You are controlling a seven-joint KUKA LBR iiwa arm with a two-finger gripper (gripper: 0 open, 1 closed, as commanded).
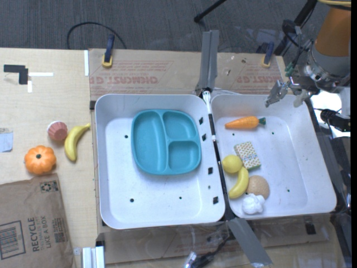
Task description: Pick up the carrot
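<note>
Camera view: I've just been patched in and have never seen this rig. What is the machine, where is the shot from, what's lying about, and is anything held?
One fixed camera looks down at a slant on a bench with two shallow white bins. The grey arm with an orange band enters from the right; its two-finger gripper hangs over the right white bin, near the far rim, holding nothing. The orange carrot with a green stem lies up-left in that bin, apart from the gripper. Nearer the camera lie a yellow lemon, a patterned sponge-like block, a yellow banana, a tan ball and a white lump. The left white bin holds a teal divided plate.
</note>
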